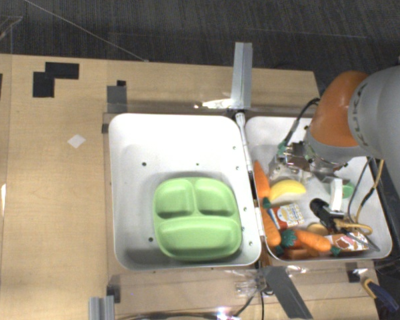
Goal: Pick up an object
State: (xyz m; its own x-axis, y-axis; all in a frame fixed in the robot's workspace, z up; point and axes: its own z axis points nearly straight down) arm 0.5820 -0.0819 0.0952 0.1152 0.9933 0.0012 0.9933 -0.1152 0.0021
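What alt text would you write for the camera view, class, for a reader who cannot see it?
A grey robot arm's gripper hangs over the right bin, just above a yellow banana among carrots and packets. The left bin holds a green divided tray.

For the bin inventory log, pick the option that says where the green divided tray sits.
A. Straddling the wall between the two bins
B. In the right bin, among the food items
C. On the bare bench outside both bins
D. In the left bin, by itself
D: the green divided tray lies flat inside the left bin, while the carrot and other small items lie in the right bin.
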